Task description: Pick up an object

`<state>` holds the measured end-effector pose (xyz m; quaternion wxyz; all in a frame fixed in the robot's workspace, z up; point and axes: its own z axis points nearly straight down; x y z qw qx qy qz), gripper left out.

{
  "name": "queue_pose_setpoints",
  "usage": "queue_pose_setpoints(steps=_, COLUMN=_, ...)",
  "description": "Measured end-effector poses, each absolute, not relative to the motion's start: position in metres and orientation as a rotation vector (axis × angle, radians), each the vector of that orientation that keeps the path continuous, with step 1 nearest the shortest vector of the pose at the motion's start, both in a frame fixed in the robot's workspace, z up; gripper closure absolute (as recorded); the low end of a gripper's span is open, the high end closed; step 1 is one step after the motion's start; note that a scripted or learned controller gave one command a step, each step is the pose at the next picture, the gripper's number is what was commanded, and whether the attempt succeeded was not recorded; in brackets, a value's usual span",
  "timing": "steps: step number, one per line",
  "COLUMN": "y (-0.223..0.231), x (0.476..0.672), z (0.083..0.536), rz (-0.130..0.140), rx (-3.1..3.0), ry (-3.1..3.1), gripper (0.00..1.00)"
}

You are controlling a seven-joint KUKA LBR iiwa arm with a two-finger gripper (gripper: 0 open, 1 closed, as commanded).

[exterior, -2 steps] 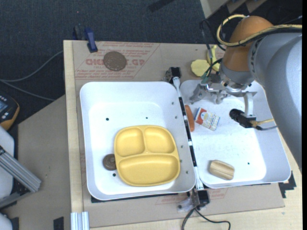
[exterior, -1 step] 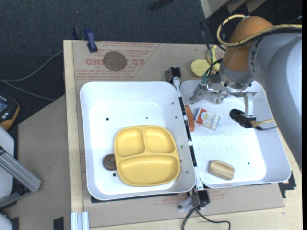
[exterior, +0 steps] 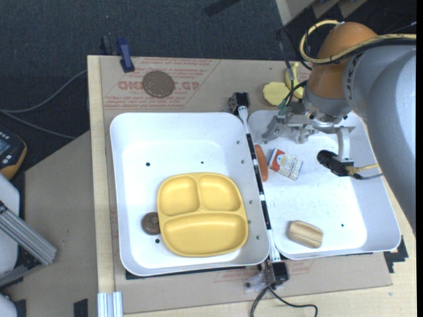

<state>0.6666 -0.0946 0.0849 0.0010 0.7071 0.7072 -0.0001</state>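
The arm's gripper (exterior: 291, 129) hangs over the far left corner of the right bin (exterior: 344, 233), whether its jaws are parted I cannot tell, with a small red-and-white packet (exterior: 285, 164) just near of it and a tan block (exterior: 305, 234) at the bin's near edge.

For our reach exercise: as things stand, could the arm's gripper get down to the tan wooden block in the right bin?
Probably yes. The wooden block lies alone near the right bin's front edge, nothing over it.
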Motion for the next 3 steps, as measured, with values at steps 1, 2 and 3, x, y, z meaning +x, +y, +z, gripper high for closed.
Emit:
queue_pose_setpoints(steps=1, y=-0.097, x=0.667, z=0.085, rz=0.000, rx=2.220, ry=2.220, gripper=0.00)
queue_pose_setpoints(steps=2, y=-0.095, x=0.626, z=0.085, rz=-0.005, rx=2.226, ry=2.223, gripper=0.00)
queue_pose_setpoints(steps=3, y=-0.109, x=0.669, z=0.085, rz=0.004, rx=2.215, ry=2.220, gripper=0.00)
